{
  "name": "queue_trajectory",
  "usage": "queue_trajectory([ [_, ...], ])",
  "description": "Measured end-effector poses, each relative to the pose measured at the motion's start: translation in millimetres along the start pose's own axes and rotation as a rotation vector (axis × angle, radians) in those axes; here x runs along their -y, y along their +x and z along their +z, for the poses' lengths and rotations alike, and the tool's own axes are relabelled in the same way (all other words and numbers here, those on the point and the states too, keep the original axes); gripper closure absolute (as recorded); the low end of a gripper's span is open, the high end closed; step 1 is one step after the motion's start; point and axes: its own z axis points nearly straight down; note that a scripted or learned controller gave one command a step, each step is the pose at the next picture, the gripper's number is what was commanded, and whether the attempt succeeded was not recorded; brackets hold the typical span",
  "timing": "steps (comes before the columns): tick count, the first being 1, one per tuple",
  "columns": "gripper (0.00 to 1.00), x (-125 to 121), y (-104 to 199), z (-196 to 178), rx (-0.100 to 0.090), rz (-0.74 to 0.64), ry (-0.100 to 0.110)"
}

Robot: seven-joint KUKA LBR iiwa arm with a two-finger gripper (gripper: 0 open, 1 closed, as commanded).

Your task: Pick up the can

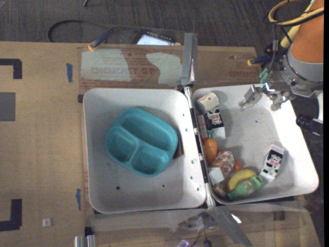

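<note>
A red-and-white patterned can point(224, 161) lies on its side in the right bin point(288, 138), near the bin's left wall, between an orange carrot-like piece point(211, 149) and a banana point(241, 178). My gripper point(262, 100) hangs over the back of the right bin, well up and to the right of the can. Its two fingers stand apart with nothing between them. The orange-banded wrist point(308, 40) rises behind it at the top right.
Two small cartons point(212, 111) lie by the right bin's left wall, and a cow-print carton point(272, 162) lies near its right side. A green item point(247, 187) sits under the banana. The left bin point(97, 189) holds a teal divided plate point(141, 141).
</note>
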Motion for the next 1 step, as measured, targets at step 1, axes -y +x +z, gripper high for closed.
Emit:
queue_trajectory([
  [1,0.0,-51.6,-25.1,74.6,0.001,0.002,-0.002],
])
